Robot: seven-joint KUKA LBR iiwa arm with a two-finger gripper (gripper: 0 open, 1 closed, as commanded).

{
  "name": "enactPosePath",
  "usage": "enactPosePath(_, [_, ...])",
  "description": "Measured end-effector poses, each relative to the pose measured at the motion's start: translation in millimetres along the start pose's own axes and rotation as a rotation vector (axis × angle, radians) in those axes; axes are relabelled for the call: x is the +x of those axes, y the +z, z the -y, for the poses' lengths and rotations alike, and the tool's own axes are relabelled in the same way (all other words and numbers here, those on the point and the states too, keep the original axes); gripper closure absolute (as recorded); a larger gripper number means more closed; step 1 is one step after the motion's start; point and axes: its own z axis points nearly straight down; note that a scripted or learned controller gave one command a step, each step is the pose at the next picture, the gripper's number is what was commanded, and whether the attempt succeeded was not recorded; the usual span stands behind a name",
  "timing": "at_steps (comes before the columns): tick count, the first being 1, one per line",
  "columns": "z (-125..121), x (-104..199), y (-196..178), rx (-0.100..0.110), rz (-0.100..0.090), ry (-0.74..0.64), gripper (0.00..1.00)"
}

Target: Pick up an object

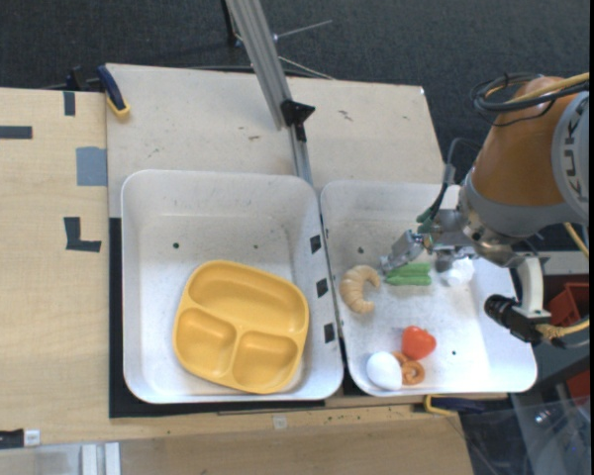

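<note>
My grey arm with its orange band is reaching in from three o'clock, bending low over the right shallow white plastic bin. My pincer is hovering beside a flat green plastic piece, which is lying at the bin's centre. Whether it is gripping anything, I cannot tell.

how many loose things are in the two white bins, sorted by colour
Yellow: 1, the yellow plastic divided tray in the left bin
Tan: 1, the tan croissant-shaped toy
Green: 1, the green oblong piece beside the hand
White: 1, the white egg-shaped object
Red: 1, the red rounded toy
Orange: 1, the small orange curled piece
Total: 6
</note>
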Motion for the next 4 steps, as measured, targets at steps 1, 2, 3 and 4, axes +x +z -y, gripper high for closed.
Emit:
enactPosePath(1, [0,0,0,0.0,0.0,0.001,0.0])
enactPosePath(2, [-7,-1,61,0.005,0.001,0.002,0.0])
enactPosePath(3, [-8,-6,120,-0.001,-0.001,0.003,0.0])
enactPosePath(4, [-10,-7,127,-0.009,0.004,0.003,0.0])
